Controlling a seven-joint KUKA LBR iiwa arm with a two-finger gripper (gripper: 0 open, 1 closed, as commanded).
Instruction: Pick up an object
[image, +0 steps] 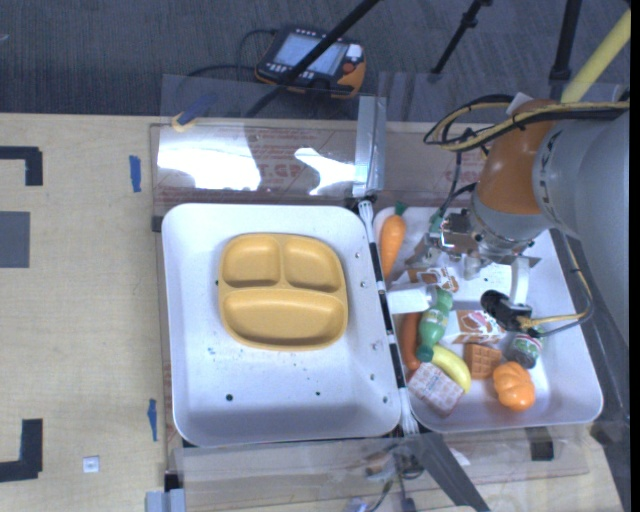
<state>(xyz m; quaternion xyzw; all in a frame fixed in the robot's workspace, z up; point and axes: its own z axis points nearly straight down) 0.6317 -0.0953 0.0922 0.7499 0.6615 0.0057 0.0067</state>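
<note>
A: Surface (70, 300) at the left of the frame is bare wood with tape marks. Then comes the left bin (200, 400), holding a yellow divided plate (284, 288) near its middle, likely a drop-off spot kept apart from the clutter.

B: And the pickable things?

A: All crowded in the right bin (575, 390): a carrot (392, 240) against its left wall, a green bottle (434, 325) below it, a banana (452, 366), a waffle piece (481, 358), an orange fruit (514, 386) lower right.

B: The claw?

A: The claw (460, 245) hangs low over the bin's upper part, near the carrot and small packets. Whether it's spread or closed I cannot tell, and I see nothing gripped. I'd judge it is still choosing a target.
</note>
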